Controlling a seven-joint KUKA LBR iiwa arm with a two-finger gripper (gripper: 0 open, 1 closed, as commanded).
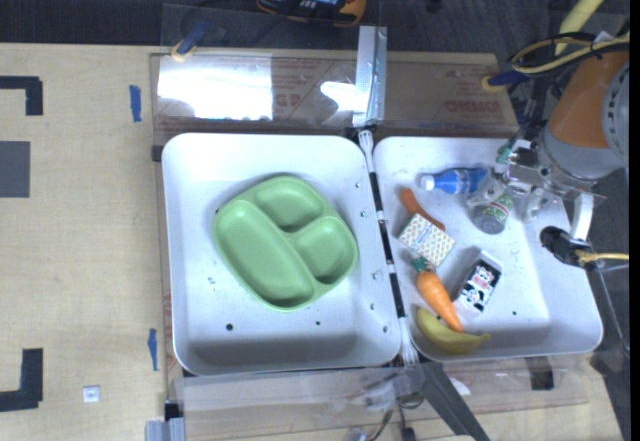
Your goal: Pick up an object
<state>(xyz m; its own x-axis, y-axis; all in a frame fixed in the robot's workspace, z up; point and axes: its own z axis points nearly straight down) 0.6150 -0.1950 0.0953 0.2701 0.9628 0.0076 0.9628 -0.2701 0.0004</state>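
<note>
The right bin [560, 314] holds several objects. A clear bottle with a blue label [455, 181] lies at its back. A small grey round can [490, 218] sits just right of the bottle. A patterned box [428, 240] lies in the middle, with an orange stick [412, 202] behind it. A carrot [438, 298] rests across a banana [447, 332] at the front. A black and white carton [480, 287] lies beside them. My gripper [508, 191] hangs low over the bin's back right, right above the can and next to the bottle's end.
The left bin [190, 229] holds a green divided plate [286, 240]. A metal divider edge [384, 249] separates the bins. The arm with its orange band [585, 109] and cables [572, 247] crowd the right bin's right side. A clear panel [260, 84] stands behind the bins.
</note>
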